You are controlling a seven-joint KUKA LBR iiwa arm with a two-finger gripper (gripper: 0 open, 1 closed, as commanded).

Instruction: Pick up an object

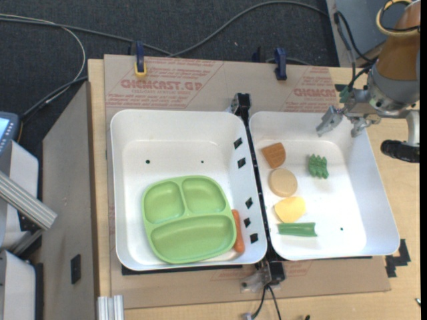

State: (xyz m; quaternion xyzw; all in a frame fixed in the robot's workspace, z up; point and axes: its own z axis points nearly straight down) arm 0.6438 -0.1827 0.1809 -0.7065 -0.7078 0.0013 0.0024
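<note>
My gripper [342,124] hangs open above the far right rim of the right bin [373,179], with nothing between its two grey fingers. Below and left of it, inside that bin, lie a brown toast-like piece [273,155], a tan round piece [283,182], a yellow piece [290,209], a green leafy piece [317,166] and a long green bean [296,229]. The gripper is apart from all of them; the leafy piece is the closest.
The left bin [127,179] holds a green divided plate [189,217] with an orange carrot-like piece [237,232] at its right edge. A black divider [248,172] runs between the bins. Clamps sit at the cardboard's back edge, and cables cross the dark floor.
</note>
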